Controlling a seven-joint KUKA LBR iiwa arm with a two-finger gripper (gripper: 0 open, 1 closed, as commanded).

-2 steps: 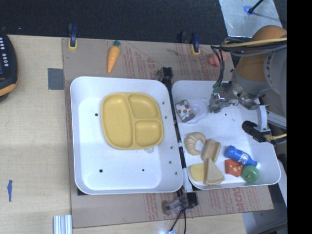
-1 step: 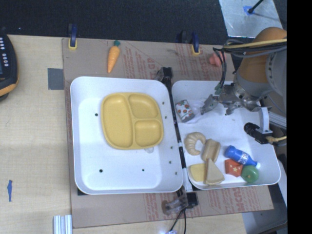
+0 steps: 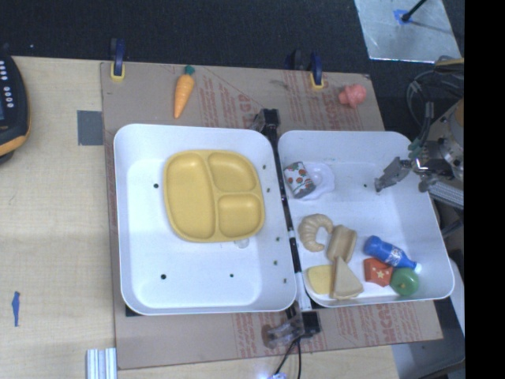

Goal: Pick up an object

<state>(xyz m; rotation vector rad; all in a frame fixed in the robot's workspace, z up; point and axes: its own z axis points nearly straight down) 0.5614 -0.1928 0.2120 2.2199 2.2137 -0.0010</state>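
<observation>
Gripper: the grey two-finger gripper [image 3: 392, 174] hovers over the right white plastic bin's [image 3: 359, 144] far corner; whether spread or pinched, I cannot tell, probably carrying nothing.
Targets: below-left of it, clustered near the bin's front, lie a tan croissant [image 3: 315, 230], bread slices [image 3: 341, 243], blue bottle [image 3: 386, 250], green ball [image 3: 405, 283].
Obstacles: crowded pieces touch, leaving little finger room.
Beyond: yellow divided plate [image 3: 213, 194] in the left bin.

The right bin [image 3: 359, 144] has bare white floor along its top and middle, so there is room to pass there. Its bottom part is crowded: a croissant [image 3: 314, 230], bread slices [image 3: 341, 260], a blue bottle [image 3: 387, 251], a red block [image 3: 377, 272] and a green ball [image 3: 405, 283] sit close together.
</observation>
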